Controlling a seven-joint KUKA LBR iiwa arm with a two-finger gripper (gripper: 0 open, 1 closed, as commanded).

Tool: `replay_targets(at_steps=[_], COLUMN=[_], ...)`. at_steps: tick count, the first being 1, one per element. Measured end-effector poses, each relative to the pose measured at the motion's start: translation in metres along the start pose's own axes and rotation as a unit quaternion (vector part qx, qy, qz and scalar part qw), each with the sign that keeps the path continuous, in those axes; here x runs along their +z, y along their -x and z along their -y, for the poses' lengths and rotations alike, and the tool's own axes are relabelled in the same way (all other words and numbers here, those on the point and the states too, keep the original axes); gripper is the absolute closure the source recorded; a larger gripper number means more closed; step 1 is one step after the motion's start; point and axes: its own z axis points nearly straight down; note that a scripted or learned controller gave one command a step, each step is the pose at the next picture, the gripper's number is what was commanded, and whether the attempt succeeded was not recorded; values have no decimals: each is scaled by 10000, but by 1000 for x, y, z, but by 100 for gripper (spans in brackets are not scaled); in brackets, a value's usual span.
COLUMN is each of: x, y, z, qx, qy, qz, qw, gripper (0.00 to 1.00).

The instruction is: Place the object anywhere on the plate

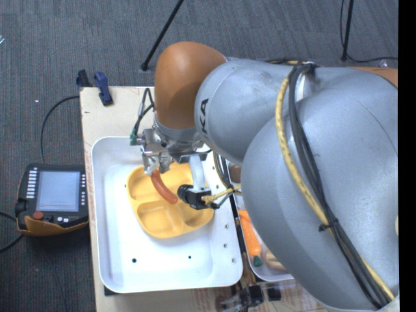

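A slim, smooth orange-red sausage (164, 188) hangs between the narrowed fingers (155, 169) over the yellow compartmented plastic plate (170, 209).

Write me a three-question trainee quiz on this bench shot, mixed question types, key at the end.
1. True or false: the yellow plate lies in the left white bin.
2. Multiple choice: the reddish sausage is seen
A. on the dark floor
B. over the yellow plate, just below the hand
C. in the right bin beside the carrot
3. Fill in: the orange carrot lies in the ____ bin, beside the arm.

Key
1. True.
2. B. Whether the sausage already rests on the plate or hangs from the hand is unclear from this view.
3. Right.
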Motion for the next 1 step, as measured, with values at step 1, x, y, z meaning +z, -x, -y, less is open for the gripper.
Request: replay_targets(at_steps=[1], x=[-6], y=[0], z=[-2], qx=[-4], qy=[45], qz=[-3], qw=[10000], gripper=[0])
